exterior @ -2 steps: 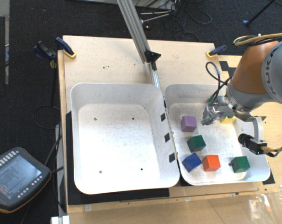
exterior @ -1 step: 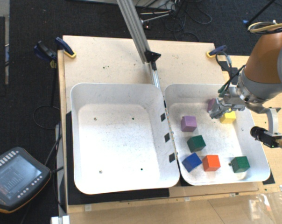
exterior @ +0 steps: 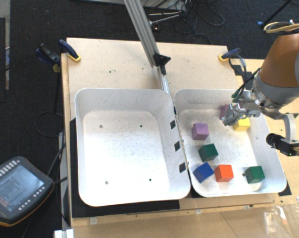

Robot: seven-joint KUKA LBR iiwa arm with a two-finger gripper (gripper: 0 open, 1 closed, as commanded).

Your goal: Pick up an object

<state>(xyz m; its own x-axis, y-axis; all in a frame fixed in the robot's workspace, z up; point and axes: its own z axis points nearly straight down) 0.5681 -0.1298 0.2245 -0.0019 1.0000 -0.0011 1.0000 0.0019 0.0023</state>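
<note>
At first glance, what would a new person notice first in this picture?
The grey arm with its orange band reaches in from the right, its gripper low over the right bin beside a yellow block. Coloured blocks lie scattered there: purple, dark green, blue, orange, green.

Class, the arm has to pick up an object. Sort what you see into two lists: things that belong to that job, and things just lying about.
Belongs to the job:
claw
purple block
yellow block
dark green block
blue block
orange block
green block
right bin

Lying about:
left bin
handheld controller
clamps
</note>
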